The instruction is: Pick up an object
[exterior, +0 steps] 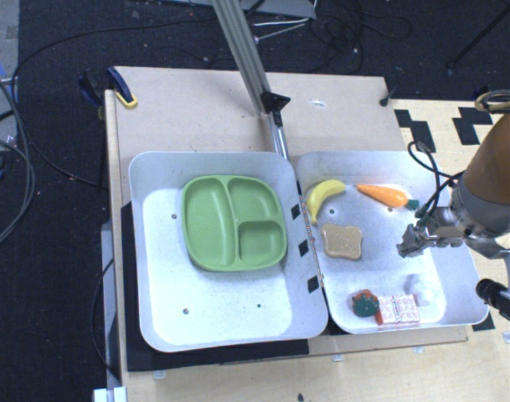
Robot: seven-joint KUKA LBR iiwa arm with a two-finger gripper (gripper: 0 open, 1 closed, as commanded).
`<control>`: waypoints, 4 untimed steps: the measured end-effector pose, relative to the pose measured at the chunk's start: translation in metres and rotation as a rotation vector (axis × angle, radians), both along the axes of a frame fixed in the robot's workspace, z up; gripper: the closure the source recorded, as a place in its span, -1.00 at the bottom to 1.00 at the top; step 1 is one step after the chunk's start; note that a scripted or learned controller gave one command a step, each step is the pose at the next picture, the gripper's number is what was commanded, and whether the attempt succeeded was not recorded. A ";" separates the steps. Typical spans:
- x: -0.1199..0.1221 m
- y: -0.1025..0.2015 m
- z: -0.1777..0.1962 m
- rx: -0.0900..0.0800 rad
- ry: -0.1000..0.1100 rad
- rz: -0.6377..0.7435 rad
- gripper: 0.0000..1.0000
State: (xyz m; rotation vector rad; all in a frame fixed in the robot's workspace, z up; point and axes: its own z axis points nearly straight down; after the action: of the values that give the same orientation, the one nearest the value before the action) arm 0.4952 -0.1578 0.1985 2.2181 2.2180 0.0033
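Objects lie in the right bin (pixel 455 308): a red-green toy (pixel 365 303) and small box (pixel 399 310) nearest, then toast (pixel 342 242), banana (pixel 322 196) and carrot (pixel 383 194) farther. Gripper (pixel 412 244) hangs over that bin, grasp state unclear.

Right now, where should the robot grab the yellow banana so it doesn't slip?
Probably at the banana's middle, coming straight down from above. It lies flat in the right bin, curved, beside the divider. The jaws should close across its narrow width, since the middle looks thickest and the ends taper. The carrot and the bread slice lie apart from it.
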 end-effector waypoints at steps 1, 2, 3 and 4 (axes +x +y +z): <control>0.001 0.000 0.031 0.000 0.000 0.002 1.00; 0.016 0.058 0.030 0.003 0.003 0.008 1.00; 0.019 0.118 0.022 0.003 0.005 0.008 1.00; 0.014 0.176 0.032 0.004 0.004 0.009 1.00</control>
State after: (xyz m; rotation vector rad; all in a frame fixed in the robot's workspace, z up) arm 0.5090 0.0186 0.2300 2.2125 2.2323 0.0032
